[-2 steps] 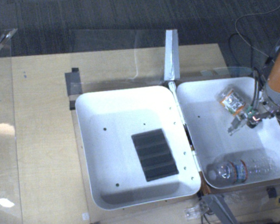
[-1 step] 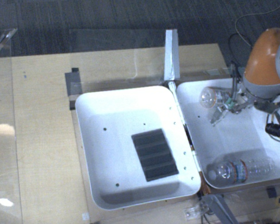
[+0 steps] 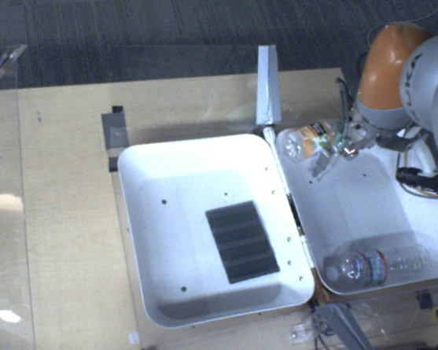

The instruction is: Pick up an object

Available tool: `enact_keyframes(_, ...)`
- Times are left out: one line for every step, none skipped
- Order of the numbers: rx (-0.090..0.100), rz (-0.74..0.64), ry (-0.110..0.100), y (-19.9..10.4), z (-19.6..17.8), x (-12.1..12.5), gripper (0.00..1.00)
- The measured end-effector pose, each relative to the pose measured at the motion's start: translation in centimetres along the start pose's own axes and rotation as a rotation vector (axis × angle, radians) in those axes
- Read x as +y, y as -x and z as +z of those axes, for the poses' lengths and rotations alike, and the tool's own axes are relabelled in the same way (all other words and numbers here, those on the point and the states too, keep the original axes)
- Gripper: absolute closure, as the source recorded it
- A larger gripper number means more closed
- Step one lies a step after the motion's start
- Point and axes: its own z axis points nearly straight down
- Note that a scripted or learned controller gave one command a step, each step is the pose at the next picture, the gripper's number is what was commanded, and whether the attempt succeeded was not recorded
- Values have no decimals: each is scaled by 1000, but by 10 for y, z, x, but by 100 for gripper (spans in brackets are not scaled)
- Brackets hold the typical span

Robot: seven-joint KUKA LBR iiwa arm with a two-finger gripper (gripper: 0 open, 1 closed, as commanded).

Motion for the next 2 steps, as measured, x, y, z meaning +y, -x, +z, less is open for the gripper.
enact_keyframes(-7, 150, 31, -11, -75, -73, 0)
enact_keyframes(-10, 69, 10, -5, -28, -10, 0)
